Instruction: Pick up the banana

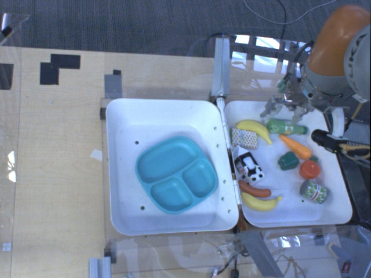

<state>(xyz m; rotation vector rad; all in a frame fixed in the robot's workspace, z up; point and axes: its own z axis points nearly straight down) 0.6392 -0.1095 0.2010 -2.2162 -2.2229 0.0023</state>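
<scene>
You are at the approach step: the gripper point(288, 105), fingers spread and holding nothing, must drop onto the banana point(255, 128) just below-left.

Two yellow bananas lie flat in the right bin. One banana point(255, 128) curves at the bin's 11 o'clock corner, beside a patterned block. The other banana point(260, 201) rests at 7 o'clock, touching a red sausage.
</scene>
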